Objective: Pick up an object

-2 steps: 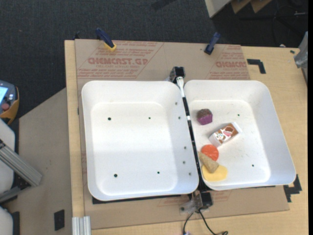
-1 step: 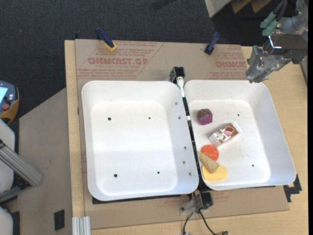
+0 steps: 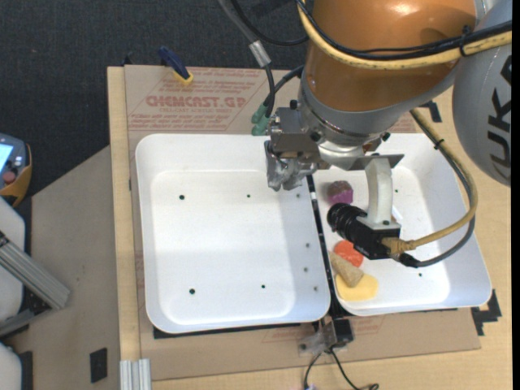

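While jaws (image 3: 284, 175) hang at bins' dividing wall, over left bin's (image 3: 162, 157) edge, gap state: cannot tell. Nothing visibly held. Objects cluster in right bin (image 3: 455, 254): purple block (image 3: 340, 192) nearest, just right of jaws; orange piece (image 3: 348, 253), cork (image 3: 350, 273) nearer front.

Two shallow white bins sit side by side on a brown cardboard sheet (image 3: 203, 96) that covers the bench. The left bin (image 3: 219, 242) shows four small dark dots on its floor. The right bin (image 3: 439, 258) adjoins it along a shared middle edge. Red printed lettering (image 3: 195, 100) runs along the sheet's far edge. A blue-and-yellow clamp (image 3: 175, 65) grips the sheet's far-left corner. Dark carpet (image 3: 65, 39) surrounds the bench.
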